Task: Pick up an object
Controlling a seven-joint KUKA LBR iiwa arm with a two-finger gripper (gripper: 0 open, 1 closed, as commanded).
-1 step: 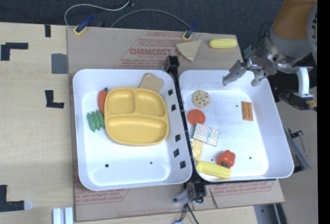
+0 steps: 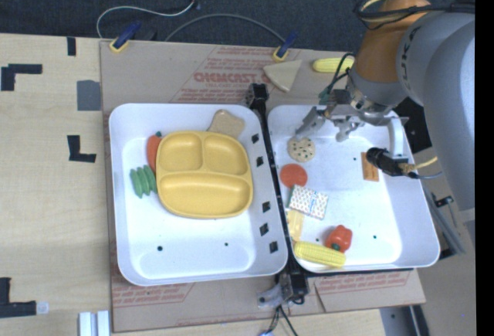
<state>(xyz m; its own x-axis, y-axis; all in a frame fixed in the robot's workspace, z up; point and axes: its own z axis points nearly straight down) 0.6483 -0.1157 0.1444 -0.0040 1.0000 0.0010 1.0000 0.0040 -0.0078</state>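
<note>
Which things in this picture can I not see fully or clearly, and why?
- Orange carrot-like piece: camera view, partly under the yellow divided plastic plate.
- Tan bread-like slice: lower edge behind the same plate.
- Two-finger metal gripper: too small and blurred to judge its state.
- Yellow banana-like piece: right end behind the arm.

Yellow divided tray in a white bin; beside the tray, green beans. Speckled tan cookie, red pepper, yellow corn.
</note>
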